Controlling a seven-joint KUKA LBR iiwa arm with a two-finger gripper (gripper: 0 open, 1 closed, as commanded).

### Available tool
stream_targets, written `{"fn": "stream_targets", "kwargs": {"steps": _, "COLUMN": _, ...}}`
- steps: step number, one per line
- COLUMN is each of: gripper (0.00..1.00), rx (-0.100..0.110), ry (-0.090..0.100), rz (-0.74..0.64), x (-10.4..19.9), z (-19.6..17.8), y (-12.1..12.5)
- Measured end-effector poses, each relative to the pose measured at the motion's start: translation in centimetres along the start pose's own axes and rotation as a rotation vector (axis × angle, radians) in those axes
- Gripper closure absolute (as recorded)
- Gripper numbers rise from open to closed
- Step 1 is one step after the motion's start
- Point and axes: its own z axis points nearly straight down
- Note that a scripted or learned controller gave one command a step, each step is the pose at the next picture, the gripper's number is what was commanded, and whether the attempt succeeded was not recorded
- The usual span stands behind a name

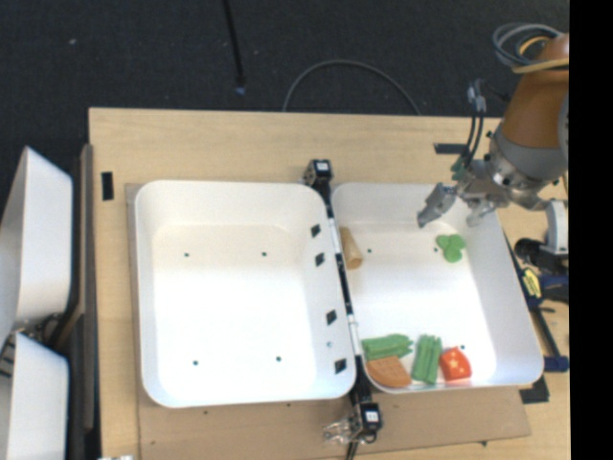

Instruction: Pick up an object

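Nearest the lens, along the front wall of the right bin: a cluster of small toy foods. A bright green ridged piece, long axis roughly left to right, lying just above an orange-tan flat rounded piece. Beside them a second green ridged piece, long axis running front to back, slightly tilted, touching a red blocky piece on its right. All matte, plastic-looking.

Farther back, against the divider: a tan tapered piece, long axis front to back. Toward the back right, a small green lumpy piece, no clear long axis, alone on the bare white floor.

Left bin: smooth white, shallow, rounded corners, on a pale wooden bench.

Reaching in from the right, the grey arm with its orange band, wrist angled down and leftward. Gripper above the back of the right bin, just behind the green lumpy piece, fingers spread apart, nothing between them.
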Motion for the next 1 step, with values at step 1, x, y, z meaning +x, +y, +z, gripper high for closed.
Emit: {"fn": "stream_targets", "kwargs": {"steps": 1, "gripper": 0.00, "rx": 0.012, "ry": 0.001, "rz": 0.007, "x": -4.27, "z": 11.76, "y": -6.58}}
